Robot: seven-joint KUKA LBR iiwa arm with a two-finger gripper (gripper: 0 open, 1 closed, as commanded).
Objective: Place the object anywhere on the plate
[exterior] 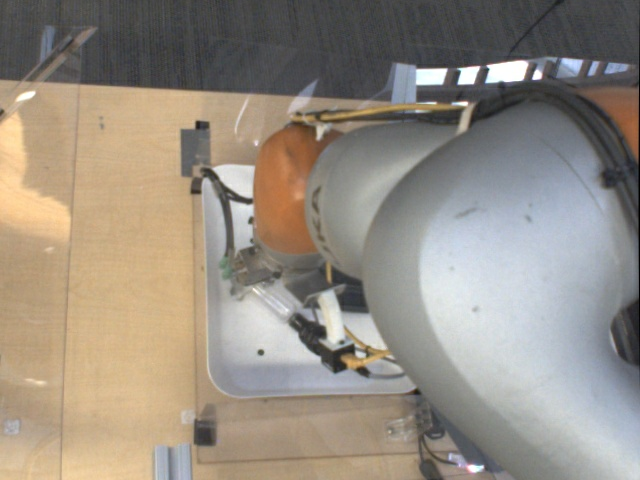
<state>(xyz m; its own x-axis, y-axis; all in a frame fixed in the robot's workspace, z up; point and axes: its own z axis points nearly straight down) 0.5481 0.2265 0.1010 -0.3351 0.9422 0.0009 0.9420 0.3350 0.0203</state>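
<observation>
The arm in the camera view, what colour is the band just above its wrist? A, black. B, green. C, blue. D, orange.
D: the band above the wrist is orange, sitting between the grey arm body and the gripper end over the white bin.

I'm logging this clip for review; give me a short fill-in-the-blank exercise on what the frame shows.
1. The shallow bin under the arm is ____ in colour.
2. The band above the big grey arm's wrist is ____.
3. The bin rests on a light ____ benchtop.
4. The arm enters the view from the ____ side.

Missing words: white; orange; wooden; right
</observation>
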